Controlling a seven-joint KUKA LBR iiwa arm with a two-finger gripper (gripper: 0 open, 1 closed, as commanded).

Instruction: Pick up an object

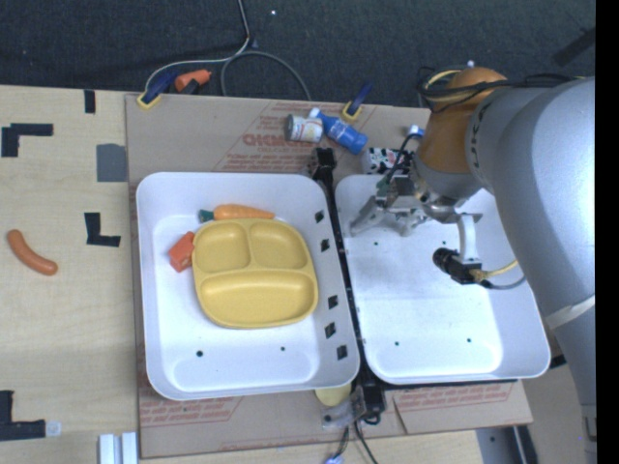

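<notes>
My gripper (387,220) hangs low over the far left part of the right bin (435,336). Its grey fingers (362,220) stand apart, open, with only white bin floor between them. In the left bin (164,346) lies a yellow divided plate (256,271). An orange carrot (242,212) rests just behind the plate, and a small red-orange piece (182,250) touches the plate's left edge. All of these lie well to the left of the gripper, across the wall between the bins.
A black cable plug (456,264) hangs from the wrist over the right bin. A blue and white bottle (329,129) lies behind the bins. An orange sausage (31,252) lies on the bench at far left. The arm's grey body (542,182) covers the right side.
</notes>
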